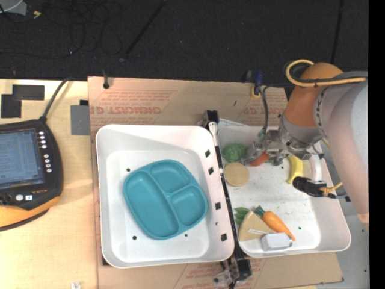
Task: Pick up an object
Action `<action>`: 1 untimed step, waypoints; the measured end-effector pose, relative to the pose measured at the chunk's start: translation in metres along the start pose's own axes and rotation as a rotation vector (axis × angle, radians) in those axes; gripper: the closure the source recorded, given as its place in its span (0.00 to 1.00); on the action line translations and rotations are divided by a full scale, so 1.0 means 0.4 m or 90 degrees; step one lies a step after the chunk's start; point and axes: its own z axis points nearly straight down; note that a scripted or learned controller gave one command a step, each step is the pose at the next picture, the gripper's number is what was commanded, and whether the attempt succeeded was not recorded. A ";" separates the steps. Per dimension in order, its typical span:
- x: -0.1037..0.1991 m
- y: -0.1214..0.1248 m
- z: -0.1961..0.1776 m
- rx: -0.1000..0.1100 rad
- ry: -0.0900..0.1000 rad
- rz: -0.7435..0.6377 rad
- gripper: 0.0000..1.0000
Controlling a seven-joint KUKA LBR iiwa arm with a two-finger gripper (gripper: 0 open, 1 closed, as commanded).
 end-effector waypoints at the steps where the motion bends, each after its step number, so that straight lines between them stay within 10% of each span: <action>1: 0.005 -0.002 -0.026 -0.001 0.000 -0.002 1.00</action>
